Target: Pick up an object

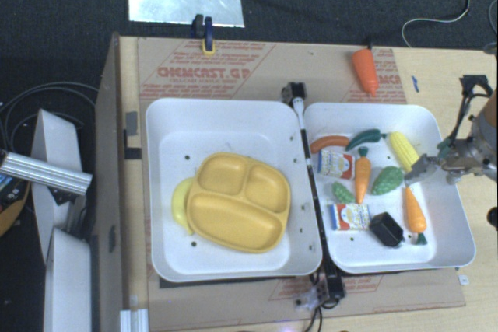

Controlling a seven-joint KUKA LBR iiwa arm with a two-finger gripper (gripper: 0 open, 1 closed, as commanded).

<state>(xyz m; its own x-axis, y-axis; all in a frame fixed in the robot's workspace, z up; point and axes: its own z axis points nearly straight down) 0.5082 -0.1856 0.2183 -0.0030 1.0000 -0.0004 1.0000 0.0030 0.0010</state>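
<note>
The pincer (424,169) reaches in over the right-hand bin (451,241) from that bin's outer side, its grey tip hanging just above the bin floor between a corn cob (401,149) and a carrot (414,210); whether it is released or clenched cannot be told at this size, and nothing shows gripped in it. The things it could take all lie in this right bin: a sausage (330,143), a dark green pepper (363,138), two small cartons (336,162), a second upright carrot (362,176), leafy green pieces (387,180) and a black block (386,229). They are crowded close, several touching. The main risk, as I judge it, is that the tip comes down between pieces rather than around one, pushing the corn or the green piece aside, or pinches the rounded carrot off-centre so it squirts free. The left bin (167,167) holds a yellow divided tray (237,202); another carrot (364,70) lies on the cardboard (233,70) outside the bins.
</note>
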